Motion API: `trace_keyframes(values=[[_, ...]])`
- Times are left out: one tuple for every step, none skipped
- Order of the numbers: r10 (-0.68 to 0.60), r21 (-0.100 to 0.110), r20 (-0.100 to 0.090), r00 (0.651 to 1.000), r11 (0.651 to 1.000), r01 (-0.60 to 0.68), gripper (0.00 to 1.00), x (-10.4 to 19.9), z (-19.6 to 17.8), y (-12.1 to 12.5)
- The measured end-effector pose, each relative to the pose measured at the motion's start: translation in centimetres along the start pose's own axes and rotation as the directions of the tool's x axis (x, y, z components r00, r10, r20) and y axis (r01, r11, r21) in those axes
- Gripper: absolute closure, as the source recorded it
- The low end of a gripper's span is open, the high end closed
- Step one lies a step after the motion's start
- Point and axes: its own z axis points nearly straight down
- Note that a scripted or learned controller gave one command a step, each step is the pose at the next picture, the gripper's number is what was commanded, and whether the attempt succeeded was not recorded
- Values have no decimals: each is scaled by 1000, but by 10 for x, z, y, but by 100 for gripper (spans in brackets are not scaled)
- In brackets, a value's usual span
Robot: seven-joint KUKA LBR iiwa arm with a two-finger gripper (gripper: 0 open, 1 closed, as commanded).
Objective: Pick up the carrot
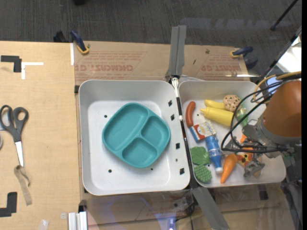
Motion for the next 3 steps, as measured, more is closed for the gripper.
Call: trace_keyframes(values=[[-436, -1, 0, 900, 900, 436, 0, -14, 0, 23], [-436, 1, 3, 900, 900, 436, 100, -16, -9, 24], [-436, 1, 3, 900, 900, 436, 0, -16, -9, 24]])
